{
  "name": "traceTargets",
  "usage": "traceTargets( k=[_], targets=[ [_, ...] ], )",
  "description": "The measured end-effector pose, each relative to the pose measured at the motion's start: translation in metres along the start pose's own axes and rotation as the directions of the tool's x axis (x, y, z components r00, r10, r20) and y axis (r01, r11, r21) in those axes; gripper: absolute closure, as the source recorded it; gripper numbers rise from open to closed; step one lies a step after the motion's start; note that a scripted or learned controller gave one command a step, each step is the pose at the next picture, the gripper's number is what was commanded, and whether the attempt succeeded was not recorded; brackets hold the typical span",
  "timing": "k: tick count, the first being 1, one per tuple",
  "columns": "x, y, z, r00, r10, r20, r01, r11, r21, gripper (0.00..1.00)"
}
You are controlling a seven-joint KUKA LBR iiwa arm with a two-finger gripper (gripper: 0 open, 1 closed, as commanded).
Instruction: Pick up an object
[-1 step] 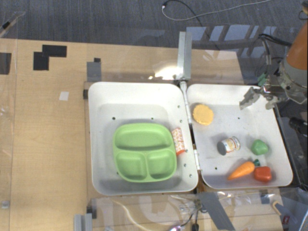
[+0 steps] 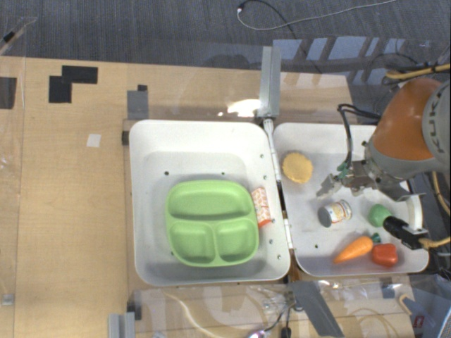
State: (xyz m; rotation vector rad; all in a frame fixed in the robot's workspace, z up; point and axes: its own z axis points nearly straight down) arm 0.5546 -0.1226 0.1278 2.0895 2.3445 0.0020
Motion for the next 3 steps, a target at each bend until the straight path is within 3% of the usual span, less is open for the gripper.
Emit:
traceTargets(
  k=[1, 2, 3],
  targets=[
    [0.017, -0.033, 0.029, 0.979, -0.202, 0.024, 0.203, 0.979, -0.036, 0.00],
    [0.017, -0.030, 0.017, 0.979, -0.202, 0.027, 0.203, 0.978, -0.043, 1.00],
    [0.038, 0.024, -0.116, 0.977, -0.213, 0.003, 0.213, 0.977, -0.006, 1.00]
  ],
)
